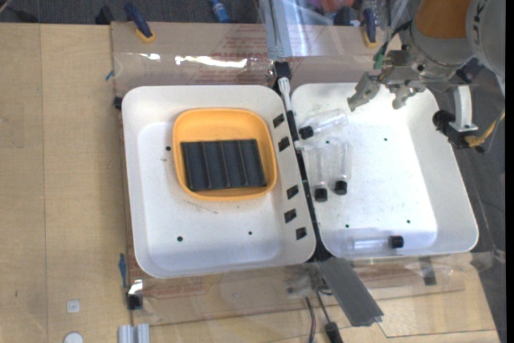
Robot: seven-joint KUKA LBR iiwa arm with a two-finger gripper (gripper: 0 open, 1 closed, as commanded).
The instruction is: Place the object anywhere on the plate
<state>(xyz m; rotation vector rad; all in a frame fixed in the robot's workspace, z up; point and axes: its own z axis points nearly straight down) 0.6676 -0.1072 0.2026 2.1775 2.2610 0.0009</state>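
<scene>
Black ribbed object (223, 165) on orange plate (186, 127)

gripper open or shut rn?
Open. The gripper hangs over the right bin's far edge, its two fingers splayed apart, nothing between them.

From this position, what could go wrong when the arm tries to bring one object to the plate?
1. The clear tubes in the right bin are transparent and lie close together, so the claw may miss one or nudge two.
2. The black grooved block already covers most of the orange plate, so a round tube could roll off.
3. The divider between the bins may catch a low carry.
</scene>
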